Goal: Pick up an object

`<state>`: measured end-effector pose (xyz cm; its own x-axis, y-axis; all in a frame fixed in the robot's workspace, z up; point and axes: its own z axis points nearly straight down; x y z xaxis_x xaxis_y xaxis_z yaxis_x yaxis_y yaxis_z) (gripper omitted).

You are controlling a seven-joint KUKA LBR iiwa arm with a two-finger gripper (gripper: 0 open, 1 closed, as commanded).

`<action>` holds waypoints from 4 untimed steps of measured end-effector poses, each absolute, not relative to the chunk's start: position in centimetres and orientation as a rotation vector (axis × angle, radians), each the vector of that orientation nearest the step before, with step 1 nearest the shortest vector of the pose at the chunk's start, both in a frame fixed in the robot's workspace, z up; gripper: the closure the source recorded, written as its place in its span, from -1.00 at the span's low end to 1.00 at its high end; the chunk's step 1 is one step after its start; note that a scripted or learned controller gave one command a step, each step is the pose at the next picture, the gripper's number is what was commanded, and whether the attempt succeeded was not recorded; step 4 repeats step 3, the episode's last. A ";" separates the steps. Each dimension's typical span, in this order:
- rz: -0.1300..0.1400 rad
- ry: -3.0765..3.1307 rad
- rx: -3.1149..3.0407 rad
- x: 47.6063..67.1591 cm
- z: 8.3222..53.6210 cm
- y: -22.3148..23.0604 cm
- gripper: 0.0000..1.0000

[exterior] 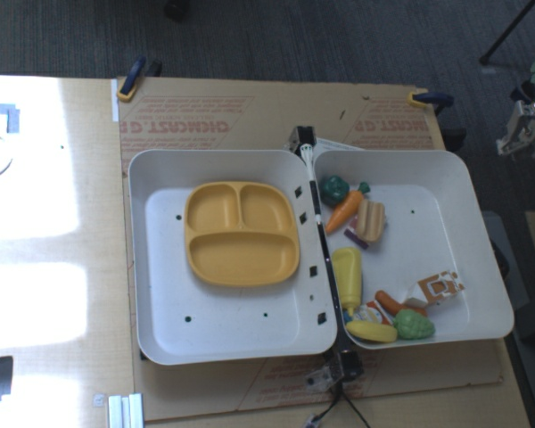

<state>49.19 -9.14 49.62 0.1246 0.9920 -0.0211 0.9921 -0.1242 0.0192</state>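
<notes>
The right bin [446,230] holds several toy foods along its left side and front. A dark green vegetable [333,187] and an orange carrot [343,210] lie near the divider, next to a beige and purple piece [370,221]. A yellow bottle [346,275] lies further forward. At the front sit a yellow banana-like piece [371,331], a green leafy piece [415,325], a small red-orange piece [388,302] and an orange and white piece [440,287]. My gripper [518,132] hangs at the far right edge, outside the bin and well away from the objects.
The left bin [160,310] holds a yellow divided plate [242,233]. Both bins rest on brown cardboard [205,119] held by clamps [131,78] at the back corners. A pale wooden bench top [45,266] lies to the left.
</notes>
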 end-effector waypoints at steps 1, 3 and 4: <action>-0.005 2.063 2.327 49.3 50.5 -9.1 1.00; -0.002 2.380 2.043 48.0 44.0 -20.2 1.00; -0.002 2.380 2.043 48.0 44.0 -20.2 1.00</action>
